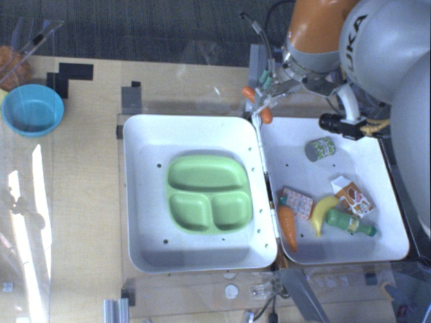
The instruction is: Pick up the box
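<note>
A small orange and white box [353, 199] lies in the right bin [390, 180], near its right wall, touching the banana and the green bottle. A second flat patterned box [296, 201] lies near the bin's left wall. My gripper [258, 105] hangs over the far left corner of the right bin, well away from both boxes. Its orange-tipped fingers [267, 116] stand apart with nothing between them.
Also in the right bin are a banana [323, 212], a green bottle [351, 224], a carrot [287, 226] and a grey-green can [321, 148]. The left bin [141, 180] holds a green divided tray [209, 194]. A blue bowl [34, 110] sits on the bench at far left.
</note>
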{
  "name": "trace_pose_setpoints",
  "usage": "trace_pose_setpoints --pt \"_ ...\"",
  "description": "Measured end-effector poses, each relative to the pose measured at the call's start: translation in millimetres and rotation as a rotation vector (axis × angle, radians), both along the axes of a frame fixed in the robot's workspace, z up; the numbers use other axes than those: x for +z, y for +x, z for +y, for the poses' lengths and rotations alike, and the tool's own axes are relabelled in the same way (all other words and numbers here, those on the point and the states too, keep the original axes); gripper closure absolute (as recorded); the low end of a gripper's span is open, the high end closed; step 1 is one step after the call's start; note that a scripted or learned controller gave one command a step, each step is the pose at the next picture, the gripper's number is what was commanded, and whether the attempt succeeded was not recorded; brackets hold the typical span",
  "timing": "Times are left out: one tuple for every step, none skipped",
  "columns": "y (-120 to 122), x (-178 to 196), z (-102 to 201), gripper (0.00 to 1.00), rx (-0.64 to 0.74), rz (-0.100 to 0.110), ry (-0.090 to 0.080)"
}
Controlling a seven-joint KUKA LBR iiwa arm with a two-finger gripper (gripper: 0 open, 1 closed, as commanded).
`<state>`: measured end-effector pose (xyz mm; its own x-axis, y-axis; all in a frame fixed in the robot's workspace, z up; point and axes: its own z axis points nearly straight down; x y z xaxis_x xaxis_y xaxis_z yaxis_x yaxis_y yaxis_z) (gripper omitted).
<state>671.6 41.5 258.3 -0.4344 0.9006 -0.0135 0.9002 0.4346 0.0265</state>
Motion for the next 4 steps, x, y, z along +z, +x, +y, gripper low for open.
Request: trace_pose_setpoints --pt "1.4 12.4 1.3 1.00 0.006 -0.008 0.000" --pt "-2.3 -6.0 76.0 1.00 -0.070 0.023 0.003" --pt "-1.2 6.3 77.2 1.00 -0.063 0.016 0.004" --pt "0.0 18.6 78.5 1.00 -0.058 0.009 0.005"
